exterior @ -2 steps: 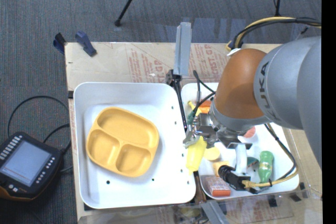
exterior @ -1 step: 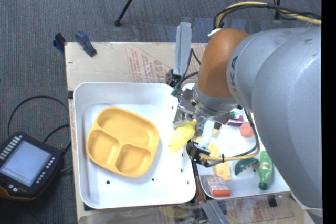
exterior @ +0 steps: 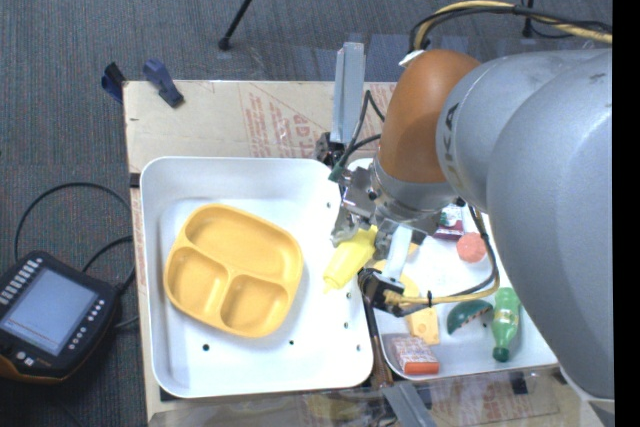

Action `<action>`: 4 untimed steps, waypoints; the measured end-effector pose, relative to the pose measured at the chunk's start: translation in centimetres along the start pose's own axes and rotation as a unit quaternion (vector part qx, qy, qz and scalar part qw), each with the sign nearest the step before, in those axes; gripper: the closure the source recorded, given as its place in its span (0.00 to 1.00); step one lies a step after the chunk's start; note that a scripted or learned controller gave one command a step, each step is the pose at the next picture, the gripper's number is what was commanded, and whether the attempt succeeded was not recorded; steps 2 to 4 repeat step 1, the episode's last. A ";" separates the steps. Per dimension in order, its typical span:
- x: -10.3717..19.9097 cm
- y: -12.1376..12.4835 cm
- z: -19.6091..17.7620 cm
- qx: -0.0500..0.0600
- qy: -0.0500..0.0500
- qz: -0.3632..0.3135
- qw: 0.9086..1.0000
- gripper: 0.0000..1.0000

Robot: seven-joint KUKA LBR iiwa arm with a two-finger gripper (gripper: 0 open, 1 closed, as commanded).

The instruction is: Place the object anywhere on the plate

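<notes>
Hanging: the claw (exterior: 362, 245) is over the right side of the left bin (exterior: 170, 205), with a yellow object (exterior: 346, 264) just under it.
Claw state: it looks clenched on the yellow object, whose upper end sits between the fingers; the lower end sticks out down and to the left.
Task thing: the yellow object is right of the plate (exterior: 234, 269) and apart from it, above bare bin floor near the wall shared with the right bin (exterior: 530, 347).
Plate: yellow, three compartments, lying flat in the middle of the left bin.
Risk, slipping: the hold seems to be on one end only, so the object could swing or drop short onto the bin floor during the move left.
Risk, rolling: released over the plate's raised rim, it may tip back off.
Edges: the shared wall is close on the right; the plate's rim is the next edge on the left.
Open room: bare floor lies between object and plate, with nothing in the path.
</notes>
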State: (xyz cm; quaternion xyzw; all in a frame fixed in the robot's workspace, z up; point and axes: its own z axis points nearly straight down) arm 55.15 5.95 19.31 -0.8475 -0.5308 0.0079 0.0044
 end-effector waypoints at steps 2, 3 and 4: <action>0.0 0.0 0.0 0.000 0.000 0.000 1.000 0.00; 0.0 0.0 0.0 0.000 0.000 0.000 1.000 0.00; 0.0 0.0 0.0 0.000 0.000 0.000 1.000 0.00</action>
